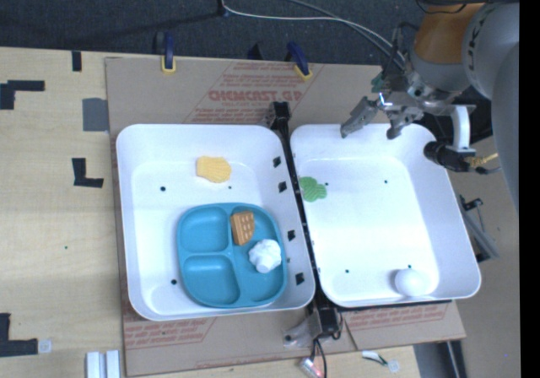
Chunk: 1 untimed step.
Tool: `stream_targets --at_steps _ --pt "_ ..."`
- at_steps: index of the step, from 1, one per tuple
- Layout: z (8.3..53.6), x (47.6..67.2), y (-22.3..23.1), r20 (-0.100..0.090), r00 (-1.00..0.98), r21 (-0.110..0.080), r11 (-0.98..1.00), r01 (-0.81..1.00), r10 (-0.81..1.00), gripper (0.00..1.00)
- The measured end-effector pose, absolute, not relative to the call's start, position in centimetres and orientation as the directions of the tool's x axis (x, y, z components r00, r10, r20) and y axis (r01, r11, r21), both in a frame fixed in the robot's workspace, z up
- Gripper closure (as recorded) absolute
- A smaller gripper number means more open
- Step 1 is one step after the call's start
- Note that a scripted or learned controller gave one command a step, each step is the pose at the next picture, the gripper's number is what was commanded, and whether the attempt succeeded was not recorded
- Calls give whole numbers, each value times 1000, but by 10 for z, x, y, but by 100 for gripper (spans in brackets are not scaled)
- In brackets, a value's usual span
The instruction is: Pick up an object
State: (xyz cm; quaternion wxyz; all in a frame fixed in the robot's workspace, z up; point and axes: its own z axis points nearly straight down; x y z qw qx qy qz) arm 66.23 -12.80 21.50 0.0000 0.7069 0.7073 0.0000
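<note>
Two shallow white bins sit side by side on a sheet of printed cardboard, the left bin [135,199] holding most of the load and the right bin [439,224] holding two pieces. In the left bin lies one blue divided tray [202,271] with three compartments; one tan waffle-like piece [242,227] stands in its upper right section and one white crumpled lump [265,256] rests on the tray's right side. One yellow item [213,169] lies on the bin floor above the tray, apart from it. In the right bin, one green item [312,190] sits near the left wall and one white ball [413,281] lies near the lower right corner. The single gripper [372,127] hangs over the upper rim of the right bin, its two fingers spread with nothing between them, well apart from every object. The cardboard [245,94] is fixed by two clamps along its far edge to a pale wooden bench [42,224] marked with dark tape; cables cross the dark floor beyond
</note>
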Motion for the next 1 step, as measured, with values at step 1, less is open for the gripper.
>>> stream_targets --at_steps 1 --pt "247 620 -71 0 -4 3 4 1000 1000 0"
